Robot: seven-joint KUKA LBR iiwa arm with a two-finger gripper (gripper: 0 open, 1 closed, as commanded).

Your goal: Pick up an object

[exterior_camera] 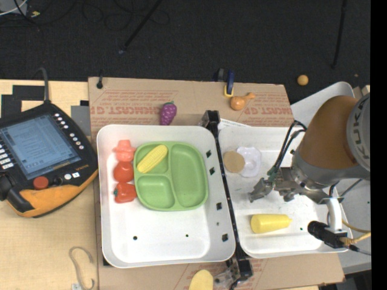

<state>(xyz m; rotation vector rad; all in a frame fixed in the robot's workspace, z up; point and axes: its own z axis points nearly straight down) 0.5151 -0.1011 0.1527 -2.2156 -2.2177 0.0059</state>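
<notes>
While the hand hangs low in the right bin, whether it is spread or pressed together I cannot tell; nothing shows between its tips, so the pick seems not yet done. Just below lies the yellow cone-shaped piece, smooth, on its side.

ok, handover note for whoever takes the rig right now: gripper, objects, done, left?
Gripper: low over the right bin, nothing visibly between its fingers; open or shut can't be told.
Right bin: yellow object lying near the front, just in front of the gripper; tan disc and a clear lid-like piece towards the back.
Left bin: green divided tray with a yellow corn cob in its upper-left compartment; red toy pieces beside the tray.
Done: nothing picked.
Left: grasp and lift one object; the yellow one looks nearest.
</notes>
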